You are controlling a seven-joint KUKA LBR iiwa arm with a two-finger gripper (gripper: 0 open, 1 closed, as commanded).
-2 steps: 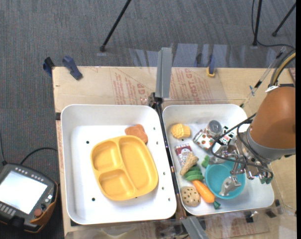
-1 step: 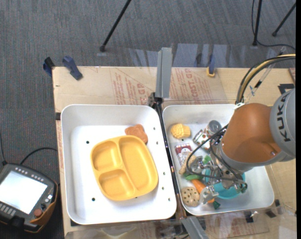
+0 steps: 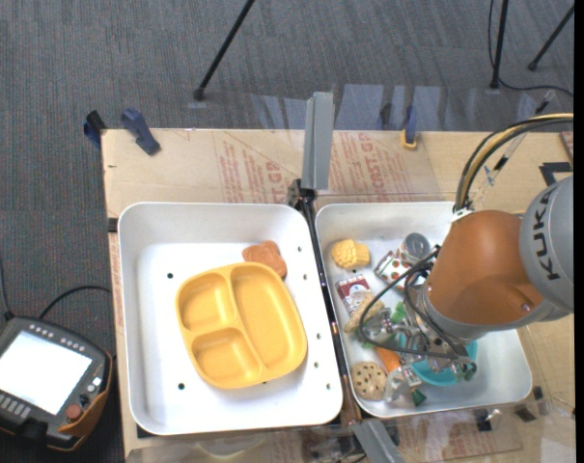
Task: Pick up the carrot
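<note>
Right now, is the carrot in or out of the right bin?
In. The carrot lies on the floor of the right bin, by the cookie, with the gripper low over it and partly covering it.

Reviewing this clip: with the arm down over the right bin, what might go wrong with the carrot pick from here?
1. Crowding: the orange carrot lies tight among the round chocolate-chip cookie, the teal bowl and small packets, so the two-finger gripper might catch a neighbour instead.
2. Little of the carrot shows beneath the gripper, so a grasp may land on its end and slip.
3. A shove could push the carrot under the clutter.
</note>
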